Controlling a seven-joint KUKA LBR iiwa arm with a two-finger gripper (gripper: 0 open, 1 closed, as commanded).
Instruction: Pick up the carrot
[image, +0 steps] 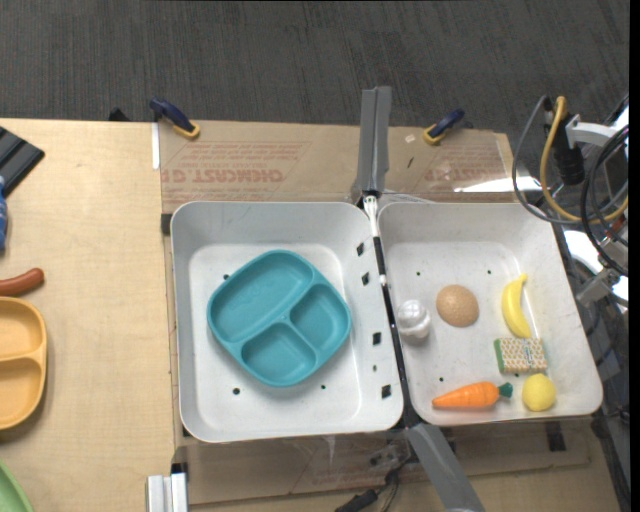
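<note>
1. In the camera view, the small orange plastic carrot with a green stub end (467, 397) lay on its side in the lower part of the right-hand shallow white bin (565, 290), close to that bin's lower rim, its tip pointing toward the frame's left and its green end toward the right.

2. Around it in the same bin sat a round yellow lemon-like fruit (538, 392) just beside the green end, a small speckled green-and-tan block (521, 354) above and right of the carrot, a curved yellow banana (515, 306) toward the bin's right side, a tan egg-shaped object (457, 305) near the middle, and a small white rounded object (412, 319) by the left wall.

3. The left-hand white bin (190, 330) held a teal three-compartment plastic tray (279, 318), set at a tilt; no food lay on it.

4. The gripper's state and its place relative to the carrot could not be told from this frame; cables and hardware crowded the right edge.

5. By the look of things, the task stood at its very beginning: the carrot was untouched and resting in the bin.

6. The next move would probably call for a reach from the right into the bin's lower area, with the fingers set across the carrot's narrow width and kept off the lemon-like fruit and the speckled block nearby.
</note>
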